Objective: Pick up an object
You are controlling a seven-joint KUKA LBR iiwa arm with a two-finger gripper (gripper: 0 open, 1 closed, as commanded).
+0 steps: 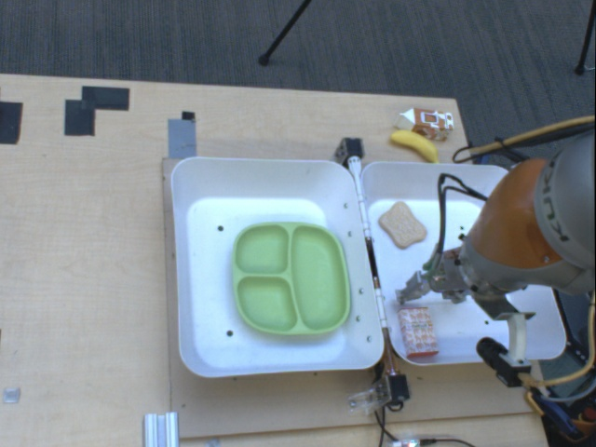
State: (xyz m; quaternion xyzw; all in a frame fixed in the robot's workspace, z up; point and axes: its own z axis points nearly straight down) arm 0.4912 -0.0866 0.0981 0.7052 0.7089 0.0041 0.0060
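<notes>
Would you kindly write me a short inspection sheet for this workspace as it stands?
Surface: wooden bench with left bin and right bin side by side.
Job's things: toast and red packet in right bin; green tray in left bin.
Clutter: banana and small carton on bench behind right bin.
Gripper: gripper low over right bin, above the packet.
Cables: black cable on the arm.
Surroundings: grey carpet, stand legs.

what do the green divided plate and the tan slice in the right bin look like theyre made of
The light green three-compartment plate looks like moulded plastic: uniform colour, smooth rounded ridges, soft sheen. The tan bread-shaped slice has a matte, speckled face with a darker edge; probably a foam or plastic toy, though real bread can't be ruled out.
</notes>
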